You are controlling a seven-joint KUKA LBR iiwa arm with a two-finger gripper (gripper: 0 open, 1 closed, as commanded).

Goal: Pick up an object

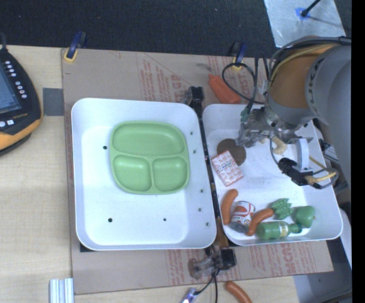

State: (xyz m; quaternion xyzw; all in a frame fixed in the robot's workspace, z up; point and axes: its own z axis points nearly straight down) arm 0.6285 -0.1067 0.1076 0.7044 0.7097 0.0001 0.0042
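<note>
My gripper [250, 133] hangs low over the back of the right bin [333, 232], the grey arm with its orange band reaching in from the right. Just left of and below it lies a brown disc [229, 150], and beside that a small red-and-white packet [225, 168]. Toward the front of this bin lie an orange sausage [229, 206], a small can [241, 213], a second sausage [260, 218] and green toy vegetables [288, 221]. Nothing shows between the gripper's tips.
The left bin [87, 226] holds a green divided plate [149, 156]. An orange carrot-like piece [222, 89] lies behind the right bin, and another sausage [239, 290] in front of it. A teach pendant [2, 103] rests at far left.
</note>
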